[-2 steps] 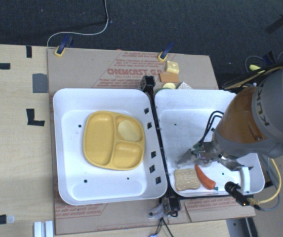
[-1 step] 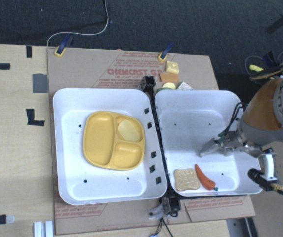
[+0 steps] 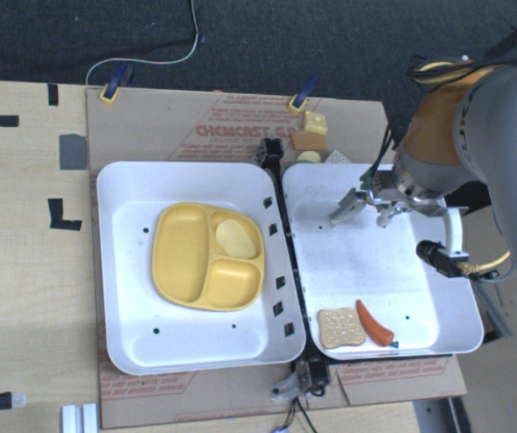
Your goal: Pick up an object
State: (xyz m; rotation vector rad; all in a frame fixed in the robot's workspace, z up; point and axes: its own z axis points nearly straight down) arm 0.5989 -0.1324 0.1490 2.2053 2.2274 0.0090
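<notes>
In the right bin (image 3: 375,260), near its front edge, a slice of toast (image 3: 340,327) lies flat with an orange-red pepper-like piece (image 3: 374,323) just to its right. My gripper (image 3: 361,215) hovers over the back part of this bin, well behind both objects. Its fingers are spread apart, one pointing left (image 3: 342,210) and one nearer the wrist (image 3: 385,216), with nothing between them. The grey arm with its orange band (image 3: 438,133) comes in from the right.
A yellow divided plate (image 3: 208,255) fills the middle of the left bin (image 3: 123,269). Behind the bins, on the cardboard, sit a small yellow block (image 3: 315,122), a brown block (image 3: 309,141) and a pale round piece (image 3: 308,158). A black divider (image 3: 281,242) separates the bins.
</notes>
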